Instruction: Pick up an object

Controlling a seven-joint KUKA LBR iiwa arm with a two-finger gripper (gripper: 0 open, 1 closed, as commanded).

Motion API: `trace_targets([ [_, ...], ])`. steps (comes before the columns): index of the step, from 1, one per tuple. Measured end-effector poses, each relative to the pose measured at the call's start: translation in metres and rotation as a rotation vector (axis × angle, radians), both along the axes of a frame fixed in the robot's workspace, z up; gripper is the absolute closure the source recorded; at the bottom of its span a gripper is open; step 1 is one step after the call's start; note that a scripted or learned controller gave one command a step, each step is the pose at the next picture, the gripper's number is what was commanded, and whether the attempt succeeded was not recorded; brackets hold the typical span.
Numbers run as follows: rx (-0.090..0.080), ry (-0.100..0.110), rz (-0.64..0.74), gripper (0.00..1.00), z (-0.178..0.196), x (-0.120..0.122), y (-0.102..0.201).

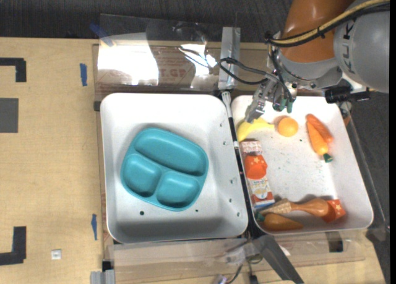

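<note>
Here the tool (257, 108) hangs with fingers slightly apart, holding nothing, over the banana (252, 127) at the right bin's (359, 205) far left corner; light, smooth, curved, probably best gripped across its middle.

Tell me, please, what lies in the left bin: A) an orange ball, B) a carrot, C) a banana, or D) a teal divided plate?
D: the teal divided plate lies alone in the left bin, while the food items sit in the right bin.
</note>
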State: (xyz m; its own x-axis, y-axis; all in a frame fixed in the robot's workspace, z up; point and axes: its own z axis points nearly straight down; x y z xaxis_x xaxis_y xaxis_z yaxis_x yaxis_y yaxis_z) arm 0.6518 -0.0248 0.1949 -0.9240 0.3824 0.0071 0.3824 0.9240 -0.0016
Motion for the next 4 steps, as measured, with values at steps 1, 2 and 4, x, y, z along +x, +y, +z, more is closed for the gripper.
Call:
trace_targets([
  [1, -0.001, -0.023, -0.059, 1.0, 0.083, 0.008, -0.007],
  [2, 0.001, -0.007, 0.011, 1.0, 0.031, 0.005, 0.05],
  [4, 0.001, -0.004, 0.201, 1.0, -0.013, -0.019, -0.054],
])
